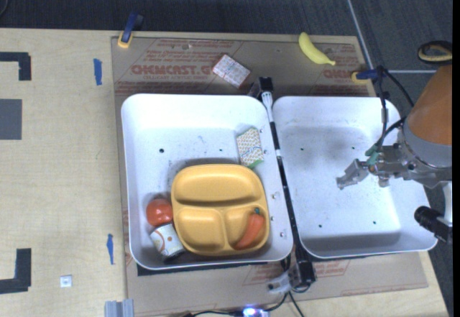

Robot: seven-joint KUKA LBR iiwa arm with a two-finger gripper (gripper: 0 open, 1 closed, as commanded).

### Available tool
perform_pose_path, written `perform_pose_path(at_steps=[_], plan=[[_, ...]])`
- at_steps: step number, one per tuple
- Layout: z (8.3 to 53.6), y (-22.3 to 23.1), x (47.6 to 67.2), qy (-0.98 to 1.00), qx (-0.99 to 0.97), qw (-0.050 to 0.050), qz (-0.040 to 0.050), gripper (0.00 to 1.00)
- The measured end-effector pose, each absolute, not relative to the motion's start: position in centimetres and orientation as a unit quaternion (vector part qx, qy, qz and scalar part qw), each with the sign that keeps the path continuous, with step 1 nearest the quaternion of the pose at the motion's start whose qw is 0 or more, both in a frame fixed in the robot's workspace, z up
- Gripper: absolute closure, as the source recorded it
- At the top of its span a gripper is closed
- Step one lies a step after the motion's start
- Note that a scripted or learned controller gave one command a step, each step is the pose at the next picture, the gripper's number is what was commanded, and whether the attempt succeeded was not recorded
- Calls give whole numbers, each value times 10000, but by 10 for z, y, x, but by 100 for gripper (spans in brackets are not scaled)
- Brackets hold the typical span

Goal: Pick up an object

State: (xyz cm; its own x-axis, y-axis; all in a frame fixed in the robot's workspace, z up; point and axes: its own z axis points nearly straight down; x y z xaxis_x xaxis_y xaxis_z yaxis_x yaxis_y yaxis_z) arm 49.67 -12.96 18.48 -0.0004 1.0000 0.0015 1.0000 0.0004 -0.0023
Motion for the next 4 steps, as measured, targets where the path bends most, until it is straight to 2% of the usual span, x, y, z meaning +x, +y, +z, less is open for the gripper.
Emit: perform_pose_path(at_steps=[1,2,3,4], plan=[[86,-154,541,-7071,-7071,-23,-13,0],[86,-122,524,-7073,-7069,-1,-6,0],[86,-97,498,-7071,-7071,-4,-9,0],[86,-99,528,-7071,-7071,-14,-8,0]])
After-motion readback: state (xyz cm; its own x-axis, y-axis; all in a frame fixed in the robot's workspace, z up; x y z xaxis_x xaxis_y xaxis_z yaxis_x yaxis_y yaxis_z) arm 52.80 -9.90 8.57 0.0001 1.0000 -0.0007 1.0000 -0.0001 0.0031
